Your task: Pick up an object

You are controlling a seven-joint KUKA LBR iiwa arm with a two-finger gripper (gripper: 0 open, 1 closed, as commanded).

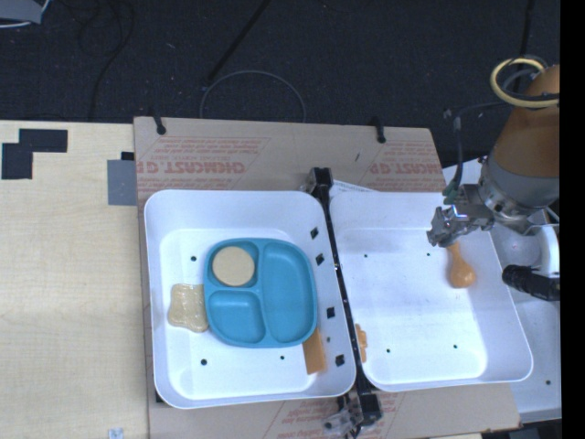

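Observation:
My gripper [442, 230] hangs over the right bin [411, 355], near that bin's far right side. An orange, elongated object [460, 272] lies on the bin floor just below and to the right of the gripper, apart from it as far as I can see. A small orange piece [362, 341] rests against the right bin's left wall.
The left bin [174, 373] holds a blue divided plate [283, 291] with a round tan disc [232, 265] in its upper left compartment. A pale tan slab [188, 307] lies left of the plate. A brown-orange strip [313, 354] sits by the plate's lower right corner.

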